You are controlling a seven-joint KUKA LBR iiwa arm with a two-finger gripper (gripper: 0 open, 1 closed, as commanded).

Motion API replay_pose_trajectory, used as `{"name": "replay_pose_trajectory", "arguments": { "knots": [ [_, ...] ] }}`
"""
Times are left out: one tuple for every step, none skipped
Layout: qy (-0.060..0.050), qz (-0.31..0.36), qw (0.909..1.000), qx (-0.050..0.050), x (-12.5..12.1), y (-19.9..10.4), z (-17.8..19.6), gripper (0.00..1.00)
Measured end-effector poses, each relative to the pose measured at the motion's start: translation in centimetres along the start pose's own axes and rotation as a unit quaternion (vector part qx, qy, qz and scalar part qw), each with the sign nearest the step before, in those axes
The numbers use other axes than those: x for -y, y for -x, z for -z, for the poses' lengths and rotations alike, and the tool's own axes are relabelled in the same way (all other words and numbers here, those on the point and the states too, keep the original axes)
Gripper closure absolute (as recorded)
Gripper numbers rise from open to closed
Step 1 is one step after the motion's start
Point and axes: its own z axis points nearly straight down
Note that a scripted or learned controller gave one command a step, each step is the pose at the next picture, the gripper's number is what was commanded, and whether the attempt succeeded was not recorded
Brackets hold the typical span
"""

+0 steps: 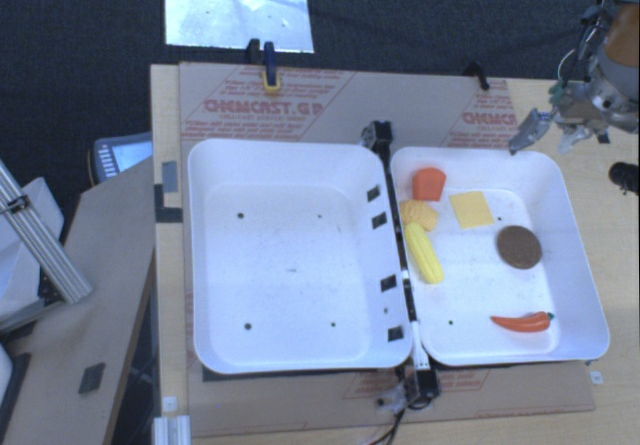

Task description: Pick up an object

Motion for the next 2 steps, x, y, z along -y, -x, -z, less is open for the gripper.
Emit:
{"name": "replay_pose_trajectory", "arguments": {
  "knots": [
    [0.000,0.000,1.0000,0.000,0.0,0.0,2.1,0.00],
    [0.000,0.001,1.0000,0.000,0.0,0.0,3.9,0.00]
  ]
}}
